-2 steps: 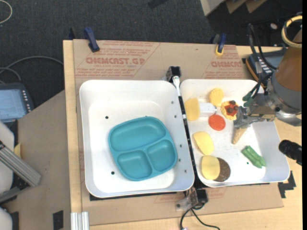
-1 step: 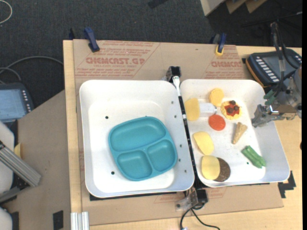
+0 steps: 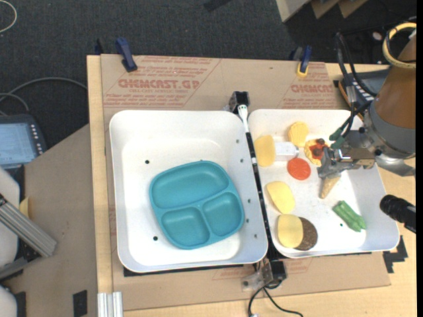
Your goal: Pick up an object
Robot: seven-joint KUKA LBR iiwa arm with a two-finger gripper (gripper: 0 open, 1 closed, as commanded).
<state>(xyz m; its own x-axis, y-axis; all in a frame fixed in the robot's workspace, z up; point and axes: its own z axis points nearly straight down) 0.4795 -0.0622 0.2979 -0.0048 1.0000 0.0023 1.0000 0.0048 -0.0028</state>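
Note:
The right bin [image 3: 370, 240] holds several toy foods. Among them are a yellow piece [image 3: 264, 150], a smaller yellow piece [image 3: 299, 134], an orange-red disc [image 3: 299, 169], a pale yellow lump [image 3: 281, 197], a yellow and brown round piece [image 3: 296, 232] and a green piece [image 3: 348, 215]. My gripper [image 3: 328, 170] hangs over the middle of this bin, just right of the disc. A small red and dark toy [image 3: 316, 149] lies at its upper left. A tan stick-shaped piece [image 3: 327, 187] shows directly below the gripper; whether it is held I cannot tell.
The left bin [image 3: 125, 144] bears a teal divided plate [image 3: 196, 203]. A black divider clamp [image 3: 239, 101] sits between the bins at the back. The arm and its cables [image 3: 396, 111] cover the right bin's far right side. Blue [image 3: 125, 53] and yellow [image 3: 303, 61] clamps hold the board's back edge.

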